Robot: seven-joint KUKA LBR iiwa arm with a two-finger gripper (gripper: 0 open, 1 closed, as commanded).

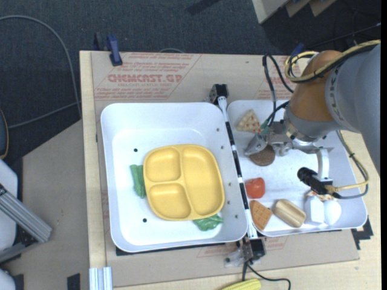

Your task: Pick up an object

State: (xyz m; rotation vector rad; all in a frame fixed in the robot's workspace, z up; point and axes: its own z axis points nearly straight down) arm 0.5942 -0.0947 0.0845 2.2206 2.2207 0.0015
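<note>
Seemingly aiming for a pick, the pincer hangs just above the flat brown round cookie in the shallow white right bin; its clench I cannot tell.

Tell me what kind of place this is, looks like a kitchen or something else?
Probably a robot lab test bench, not a kitchen. A grey arm reaches over two white bins clamped to a board; the food, such as the tomato and bread roll, looks like toys; cables trail across the carpet.
</note>
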